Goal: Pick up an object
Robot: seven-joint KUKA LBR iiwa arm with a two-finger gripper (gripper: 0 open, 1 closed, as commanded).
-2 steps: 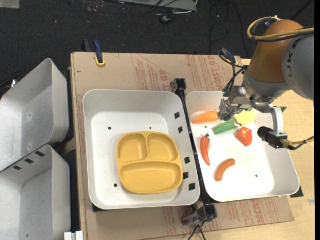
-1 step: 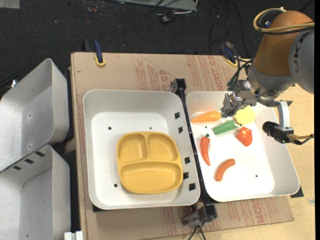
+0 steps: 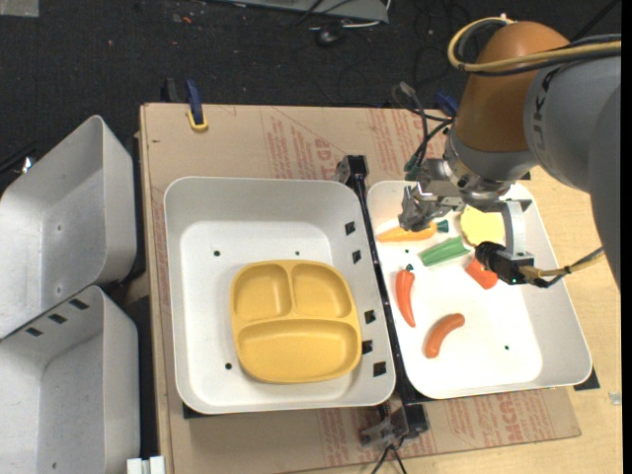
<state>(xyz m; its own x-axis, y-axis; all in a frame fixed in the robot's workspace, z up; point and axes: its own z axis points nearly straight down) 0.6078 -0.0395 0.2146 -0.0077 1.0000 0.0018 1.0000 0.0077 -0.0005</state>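
Gripper (image 3: 419, 208) is down in the right bin (image 3: 553, 358) right over the orange carrot (image 3: 405, 232) – can't tell its finger state. Green pepper (image 3: 442, 252), red chili (image 3: 406, 295) and sausage (image 3: 443, 334) lie nearby.

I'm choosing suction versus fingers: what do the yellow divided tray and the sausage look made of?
Yellow tray: probably moulded plastic, matte to satin; uniform colour, rounded compartment ridges. Sausage: likely plastic or rubber toy food, smooth with slight sheen; which one is unclear.

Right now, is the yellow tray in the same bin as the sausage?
No, the yellow tray lies in the left bin, while the sausage lies in the right bin.
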